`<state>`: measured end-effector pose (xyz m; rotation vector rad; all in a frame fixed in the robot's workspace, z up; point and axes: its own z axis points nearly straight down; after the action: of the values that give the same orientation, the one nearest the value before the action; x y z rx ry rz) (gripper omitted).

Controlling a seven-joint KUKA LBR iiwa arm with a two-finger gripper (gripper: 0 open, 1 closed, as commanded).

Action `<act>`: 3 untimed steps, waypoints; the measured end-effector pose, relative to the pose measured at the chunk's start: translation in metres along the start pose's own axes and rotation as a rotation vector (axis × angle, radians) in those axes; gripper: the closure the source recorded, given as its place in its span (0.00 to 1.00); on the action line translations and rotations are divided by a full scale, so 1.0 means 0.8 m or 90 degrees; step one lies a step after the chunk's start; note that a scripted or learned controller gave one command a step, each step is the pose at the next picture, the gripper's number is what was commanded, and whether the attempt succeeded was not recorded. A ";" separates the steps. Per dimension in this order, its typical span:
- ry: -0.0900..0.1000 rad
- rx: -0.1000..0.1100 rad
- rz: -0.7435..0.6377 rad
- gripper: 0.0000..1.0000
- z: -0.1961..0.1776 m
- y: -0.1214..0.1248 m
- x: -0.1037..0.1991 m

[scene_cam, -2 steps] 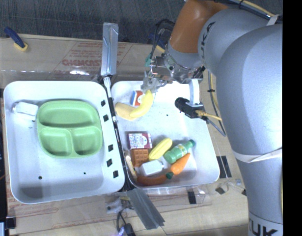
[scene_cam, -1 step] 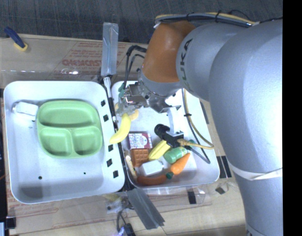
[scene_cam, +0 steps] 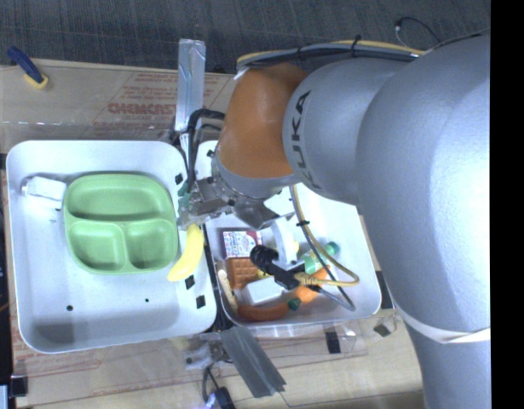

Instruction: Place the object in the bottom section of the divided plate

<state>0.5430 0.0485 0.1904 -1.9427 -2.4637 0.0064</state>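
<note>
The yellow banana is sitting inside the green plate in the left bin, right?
Not quite. In the camera view, the yellow banana is in the left bin, but it lies beside the green plate, off its right edge, not inside it. All three sections of the plate hold nothing.

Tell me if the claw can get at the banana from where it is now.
Probably yes. The banana lies at the left bin's right edge, just below the claw, with nothing over it. The green plate sits close on its left, so room there looks tight.
</note>
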 end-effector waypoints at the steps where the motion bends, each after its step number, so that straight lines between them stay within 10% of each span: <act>1: 0.000 -0.002 -0.005 1.00 -0.001 0.006 0.028; 2: -0.001 -0.002 -0.004 0.00 -0.001 0.006 0.027; 3: -0.001 -0.004 -0.169 0.00 -0.158 0.000 0.144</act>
<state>0.5170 0.1606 0.3168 -1.6010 -2.7033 -0.0003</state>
